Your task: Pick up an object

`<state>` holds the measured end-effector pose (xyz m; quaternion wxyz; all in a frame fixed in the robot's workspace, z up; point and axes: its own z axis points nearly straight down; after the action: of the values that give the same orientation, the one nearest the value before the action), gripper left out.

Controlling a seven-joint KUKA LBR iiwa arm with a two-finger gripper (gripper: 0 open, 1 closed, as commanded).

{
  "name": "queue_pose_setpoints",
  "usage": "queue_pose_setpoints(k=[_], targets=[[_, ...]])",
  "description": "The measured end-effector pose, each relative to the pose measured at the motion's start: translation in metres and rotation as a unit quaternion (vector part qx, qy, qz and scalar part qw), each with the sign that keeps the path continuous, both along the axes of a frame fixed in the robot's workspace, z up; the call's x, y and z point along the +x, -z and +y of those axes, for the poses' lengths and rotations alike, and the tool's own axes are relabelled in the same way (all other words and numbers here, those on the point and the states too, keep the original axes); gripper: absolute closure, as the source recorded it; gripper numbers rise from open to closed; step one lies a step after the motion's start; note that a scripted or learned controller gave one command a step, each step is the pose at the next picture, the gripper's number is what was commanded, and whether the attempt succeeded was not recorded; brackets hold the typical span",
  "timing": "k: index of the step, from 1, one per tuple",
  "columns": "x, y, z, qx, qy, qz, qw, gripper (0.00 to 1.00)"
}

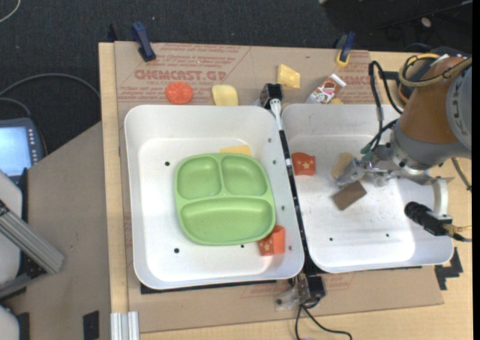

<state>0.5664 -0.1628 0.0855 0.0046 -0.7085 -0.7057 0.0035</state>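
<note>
Hangs low in the right shallow white plastic bin [420, 252]: a two-finger gripper [354, 177], directly over a flat brown rectangular block [349, 197] and just beside a smaller tan piece [343, 163]. Cannot tell how wide the tool is set, nor whether anything is clamped. Looks light, stiff and thin, that brown block, probably smooth-faced and prone to sliding on the slick floor. Best taken across the short sides, squarely. Nearby, a small red-orange cube [303, 163], chunkier and likely easier to pinch.
</note>
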Motion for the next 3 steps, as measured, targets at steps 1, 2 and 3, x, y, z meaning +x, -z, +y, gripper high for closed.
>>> queue_pose_setpoints(k=[1, 2, 3], targets=[[0.004, -0.018, 0.002, -0.0017, -0.002, -0.007, 1.0, 1.0], [0.004, -0.017, 0.002, -0.0015, -0.002, -0.007, 1.0, 0.0], [-0.031, 0.002, 0.032, 0.0009, -0.002, -0.003, 1.0, 0.0]])
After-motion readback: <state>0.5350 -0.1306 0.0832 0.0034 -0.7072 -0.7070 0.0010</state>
